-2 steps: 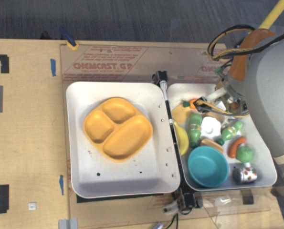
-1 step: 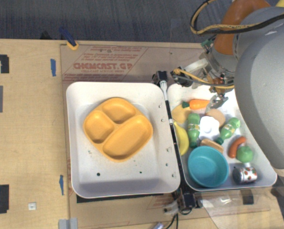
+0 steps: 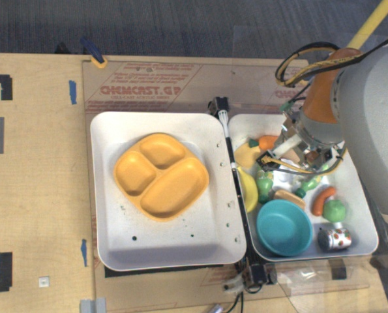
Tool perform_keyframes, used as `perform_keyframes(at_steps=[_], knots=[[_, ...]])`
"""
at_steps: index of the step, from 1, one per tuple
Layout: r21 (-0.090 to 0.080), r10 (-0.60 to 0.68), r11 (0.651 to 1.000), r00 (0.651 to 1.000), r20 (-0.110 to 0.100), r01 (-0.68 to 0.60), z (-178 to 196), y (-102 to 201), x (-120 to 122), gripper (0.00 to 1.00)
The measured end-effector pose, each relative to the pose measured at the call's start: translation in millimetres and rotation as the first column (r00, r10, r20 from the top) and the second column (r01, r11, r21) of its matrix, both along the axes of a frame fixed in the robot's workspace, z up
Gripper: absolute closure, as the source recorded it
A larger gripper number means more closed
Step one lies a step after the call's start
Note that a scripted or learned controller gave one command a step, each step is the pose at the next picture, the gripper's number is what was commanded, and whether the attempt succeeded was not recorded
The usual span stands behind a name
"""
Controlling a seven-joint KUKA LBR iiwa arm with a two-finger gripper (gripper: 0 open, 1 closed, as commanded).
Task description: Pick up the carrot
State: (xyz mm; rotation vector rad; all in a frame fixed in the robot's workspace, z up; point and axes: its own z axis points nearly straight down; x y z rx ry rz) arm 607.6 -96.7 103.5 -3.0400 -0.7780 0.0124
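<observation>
Carrot [image 3: 268, 142] lying in the right bin [image 3: 370, 230], near its far left part, just left of the gripper [image 3: 286, 154] and close to its tip. Cannot tell the gripper's state from above. Just below, a banana [image 3: 248, 186] along the bin's left wall, green pieces beside it, a teal bowl [image 3: 283, 226] nearer the front. Further left, a yellow divided plate [image 3: 161, 175] in the left bin [image 3: 109, 240].
</observation>
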Motion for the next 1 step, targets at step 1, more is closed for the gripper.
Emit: perform_keyframes(at_steps=[1], knots=[[-0.001, -0.173, 0.985, 0.985, -0.013, 0.173, -9.1, -4.4, 28.0, 0.00]])
